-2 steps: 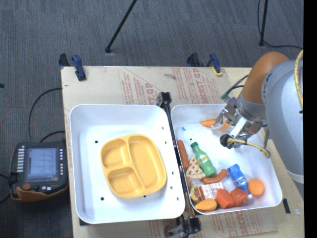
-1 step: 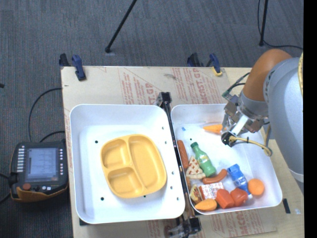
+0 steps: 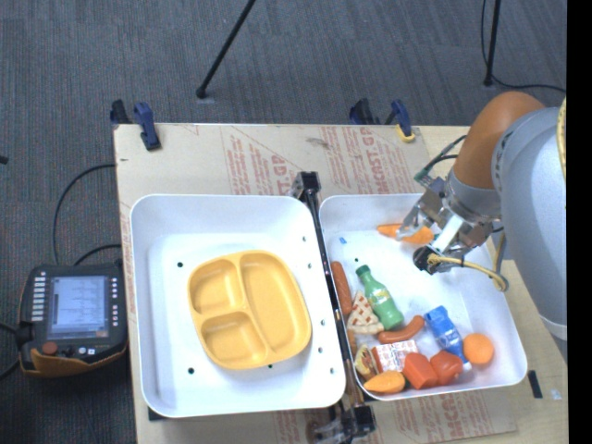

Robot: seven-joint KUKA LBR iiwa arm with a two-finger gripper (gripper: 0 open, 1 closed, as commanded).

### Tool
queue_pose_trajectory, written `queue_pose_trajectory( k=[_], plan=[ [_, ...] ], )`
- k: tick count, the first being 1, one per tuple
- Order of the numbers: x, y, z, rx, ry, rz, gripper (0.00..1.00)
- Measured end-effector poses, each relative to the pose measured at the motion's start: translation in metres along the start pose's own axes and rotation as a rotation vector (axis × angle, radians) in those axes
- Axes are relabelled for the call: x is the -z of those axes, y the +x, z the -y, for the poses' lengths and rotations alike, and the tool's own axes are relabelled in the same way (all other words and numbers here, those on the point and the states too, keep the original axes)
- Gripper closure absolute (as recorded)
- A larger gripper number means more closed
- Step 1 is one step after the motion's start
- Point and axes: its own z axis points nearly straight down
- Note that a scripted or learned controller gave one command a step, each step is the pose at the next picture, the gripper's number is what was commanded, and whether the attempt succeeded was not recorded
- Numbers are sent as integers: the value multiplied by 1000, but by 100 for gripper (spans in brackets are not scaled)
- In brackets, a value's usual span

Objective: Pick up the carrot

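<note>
Beneath the hand (image 3: 427, 232), in the right bin (image 3: 490, 289), lies the carrot (image 3: 400, 231): a small orange toy, its pointed end sticking out to the hand's left. It looks like light, rigid, smooth plastic, likely to slip or roll, so a hold across the thicker middle seems safest. Whether the hand is spread or pressing on the carrot cannot be told from this angle. Reaching in from the right, the grey arm (image 3: 532, 183) bends down at its orange band, wrist tilted toward the bin floor.
</note>
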Motion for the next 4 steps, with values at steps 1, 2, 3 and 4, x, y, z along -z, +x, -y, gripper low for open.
queue_pose_trajectory(
  k=[1, 2, 3, 4],
  plan=[
    [10, 0, 0, 2, 2, 0, 100],
    [10, 0, 0, 3, 2, 1, 0],
    [-9, 11, 18, -70, -4, -3, 0],
    [0, 11, 19, -69, -2, -3, 100]
  ],
)
